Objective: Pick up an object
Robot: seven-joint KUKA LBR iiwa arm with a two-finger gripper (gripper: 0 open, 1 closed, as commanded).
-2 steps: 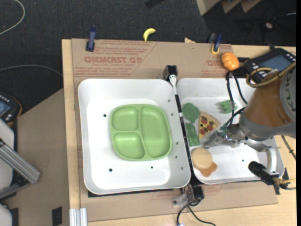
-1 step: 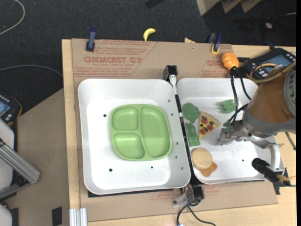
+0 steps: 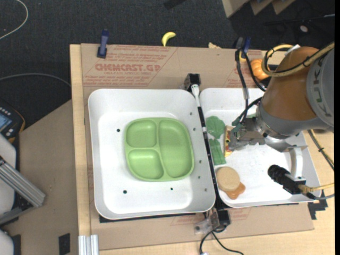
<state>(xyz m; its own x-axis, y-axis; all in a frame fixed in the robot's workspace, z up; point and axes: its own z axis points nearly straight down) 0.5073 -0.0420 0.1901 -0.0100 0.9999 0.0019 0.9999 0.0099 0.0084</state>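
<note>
The arm reaches in from the right over the right bin (image 3: 249, 198). Its gripper (image 3: 234, 138) hangs low by that bin's left side, just right of a green leafy toy (image 3: 215, 126) and a long green piece (image 3: 217, 150). Something small, orange and red, shows at the gripper's tip, too small to identify. A tan round object (image 3: 229, 179) with an orange piece under it lies at the bin's front left corner. The arm hides much of the right bin's back.
The left bin (image 3: 106, 195) holds a green divided plate (image 3: 159, 149) with three compartments. A black bar (image 3: 199, 116) runs between the bins. A black cylinder (image 3: 281, 178) juts from the arm over the right bin's front. A yellow banana-like shape (image 3: 168, 37) lies beyond the board.
</note>
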